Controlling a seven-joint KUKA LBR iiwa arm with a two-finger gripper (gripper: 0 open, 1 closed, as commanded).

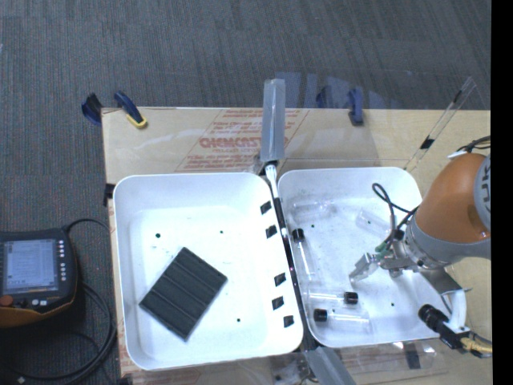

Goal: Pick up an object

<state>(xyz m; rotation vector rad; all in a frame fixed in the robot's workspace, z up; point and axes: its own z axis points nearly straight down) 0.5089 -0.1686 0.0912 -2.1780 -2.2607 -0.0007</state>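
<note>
Dark ribbed pad [183, 292] lying flat in the left bin [128, 215]. Gripper [362, 266] over the right bin [337, 179], well apart from it; finger state cannot be told. Clear tubes with black caps [335, 297] lie beneath; a divider [282, 239] between bins.

Robotics lab. My arm [453, 207] works at a plywood counter [192, 139] held by clamps [128, 111]; two white bins [128, 207]; teach pendant [34, 275] on grey carpet [160, 38].
</note>
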